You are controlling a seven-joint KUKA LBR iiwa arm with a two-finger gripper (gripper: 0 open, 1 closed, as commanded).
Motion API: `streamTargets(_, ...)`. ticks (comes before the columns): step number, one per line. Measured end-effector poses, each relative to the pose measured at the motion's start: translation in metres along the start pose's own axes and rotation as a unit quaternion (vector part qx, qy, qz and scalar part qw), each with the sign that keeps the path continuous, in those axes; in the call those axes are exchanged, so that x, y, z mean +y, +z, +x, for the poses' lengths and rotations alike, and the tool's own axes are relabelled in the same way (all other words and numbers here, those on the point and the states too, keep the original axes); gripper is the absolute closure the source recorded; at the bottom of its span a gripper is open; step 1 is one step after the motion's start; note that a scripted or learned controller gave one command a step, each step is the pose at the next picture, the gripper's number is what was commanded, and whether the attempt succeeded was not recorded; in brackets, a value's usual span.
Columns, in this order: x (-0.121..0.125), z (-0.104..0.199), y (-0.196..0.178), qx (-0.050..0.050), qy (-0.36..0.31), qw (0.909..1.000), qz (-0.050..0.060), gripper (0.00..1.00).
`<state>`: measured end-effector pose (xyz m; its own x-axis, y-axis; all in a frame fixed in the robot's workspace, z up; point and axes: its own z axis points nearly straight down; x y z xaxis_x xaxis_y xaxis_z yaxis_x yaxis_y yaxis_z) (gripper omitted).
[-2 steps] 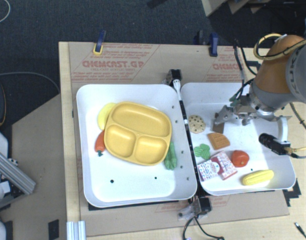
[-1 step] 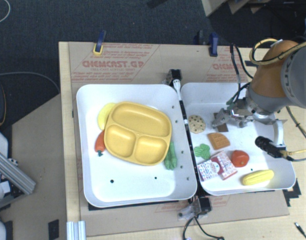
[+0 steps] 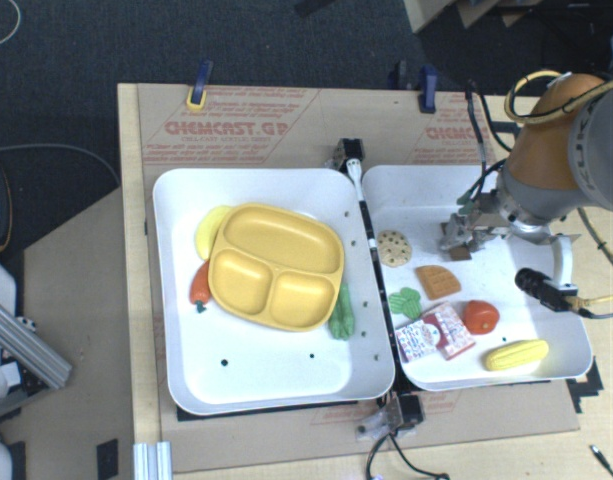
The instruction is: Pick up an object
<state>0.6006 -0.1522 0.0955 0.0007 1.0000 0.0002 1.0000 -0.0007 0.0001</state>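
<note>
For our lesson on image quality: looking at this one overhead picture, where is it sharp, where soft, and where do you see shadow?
Camera view: even, soft lighting; the yellow tray and toy tomato are sharp; the claw looks slightly soft and casts a faint shadow on the right bin; the dark carpet is dim.

In the left bin [image 3: 186,368], the yellow divided tray [image 3: 276,266] fills the middle, with a carrot [image 3: 200,286] at its left edge and a green leaf [image 3: 342,314] at its right; the near strip lies bare. In the right bin [image 3: 416,183], cookie [image 3: 393,247], bread slice [image 3: 438,281], red-and-white packet [image 3: 436,333], tomato [image 3: 480,316] and corn [image 3: 516,354] crowd the near half. The arm [image 3: 556,153] overhangs its far right, leaving bare floor at far left.
</note>
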Motion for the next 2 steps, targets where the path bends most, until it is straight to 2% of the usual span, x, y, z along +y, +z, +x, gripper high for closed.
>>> streamTargets(2,0.009,0.015,-0.093,-0.001,-0.001,1.0000,-0.002,1.00)
